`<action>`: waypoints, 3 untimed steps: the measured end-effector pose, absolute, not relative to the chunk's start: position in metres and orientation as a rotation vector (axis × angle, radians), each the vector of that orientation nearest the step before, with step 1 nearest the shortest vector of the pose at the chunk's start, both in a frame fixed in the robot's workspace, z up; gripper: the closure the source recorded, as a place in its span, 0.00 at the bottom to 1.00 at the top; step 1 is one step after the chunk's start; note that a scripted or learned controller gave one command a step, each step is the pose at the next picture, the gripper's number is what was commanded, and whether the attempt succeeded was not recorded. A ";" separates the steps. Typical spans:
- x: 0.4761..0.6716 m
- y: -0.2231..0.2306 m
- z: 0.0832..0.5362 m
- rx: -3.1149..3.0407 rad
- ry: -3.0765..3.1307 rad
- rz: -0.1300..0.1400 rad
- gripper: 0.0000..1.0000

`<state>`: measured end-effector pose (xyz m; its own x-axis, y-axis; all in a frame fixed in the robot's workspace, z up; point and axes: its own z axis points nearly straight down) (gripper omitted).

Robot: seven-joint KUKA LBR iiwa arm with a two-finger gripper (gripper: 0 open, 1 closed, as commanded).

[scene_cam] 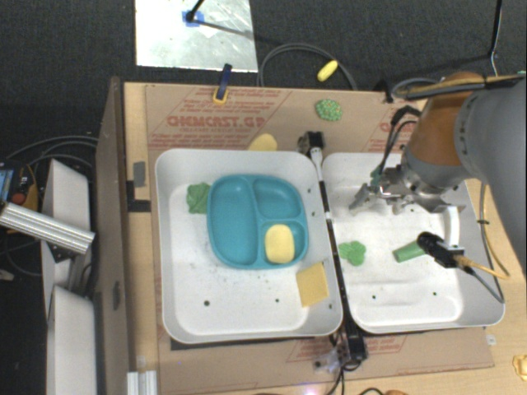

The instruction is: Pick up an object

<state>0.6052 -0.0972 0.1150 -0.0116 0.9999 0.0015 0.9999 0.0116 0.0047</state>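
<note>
My gripper hangs over the upper part of the right bin, its fingers spread open with nothing between them. Below it in that bin lie a small green leafy piece and a flat green block, both apart from the fingers. The left bin holds a blue divided plate with a yellow rounded piece in its lower right compartment. A green leafy piece sits at the plate's left edge, and a yellow square slice lies near the bin's lower right corner.
The bins stand on a cardboard sheet. On it, behind the bins, are a green round piece and a pale yellow piece. A yellow object lies beyond the cardboard. The arm fills the upper right.
</note>
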 end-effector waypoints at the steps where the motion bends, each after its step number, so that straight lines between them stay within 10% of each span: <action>1: 0.647 -0.127 0.304 2.201 2.214 0.018 0.00; 2: 0.569 -0.095 0.090 2.231 2.233 -0.014 0.00; 3: 0.608 -0.163 0.181 2.215 2.211 0.006 0.00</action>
